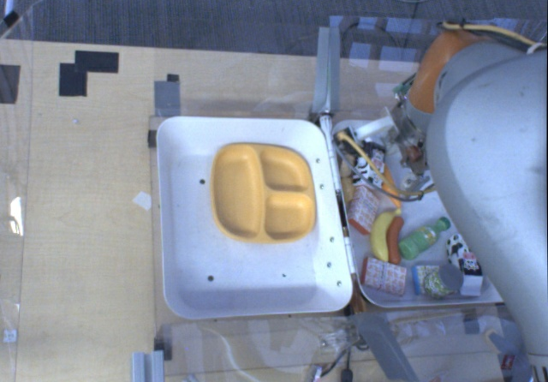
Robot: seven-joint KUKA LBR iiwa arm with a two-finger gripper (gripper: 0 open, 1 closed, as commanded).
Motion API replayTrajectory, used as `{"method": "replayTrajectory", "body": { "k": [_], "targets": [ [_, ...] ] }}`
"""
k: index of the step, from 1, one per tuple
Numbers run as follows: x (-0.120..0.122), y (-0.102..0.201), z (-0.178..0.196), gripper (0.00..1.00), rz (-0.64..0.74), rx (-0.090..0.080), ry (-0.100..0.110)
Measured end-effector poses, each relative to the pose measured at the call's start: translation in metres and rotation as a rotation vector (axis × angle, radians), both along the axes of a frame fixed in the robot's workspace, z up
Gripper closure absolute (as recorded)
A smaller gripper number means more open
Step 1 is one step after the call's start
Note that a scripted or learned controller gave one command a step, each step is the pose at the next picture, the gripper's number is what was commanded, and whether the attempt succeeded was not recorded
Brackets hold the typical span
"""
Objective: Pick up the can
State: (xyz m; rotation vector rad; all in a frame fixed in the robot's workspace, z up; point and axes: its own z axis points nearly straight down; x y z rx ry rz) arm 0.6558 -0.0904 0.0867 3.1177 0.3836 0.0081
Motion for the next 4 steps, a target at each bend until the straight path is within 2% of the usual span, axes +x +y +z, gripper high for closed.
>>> {"method": "replayTrajectory", "body": {
  "k": [2,3,4],
  "targets": [
    [0.007,-0.009,0.0,0.0,-0.039,0.005,0.003],
    [0.002,-0.008,0.0,0.0,0.082,-0.002,0.0],
    [0.002,-0.113,0.0,0.0,-0.027,-0.001,0.0]
  ]
}}
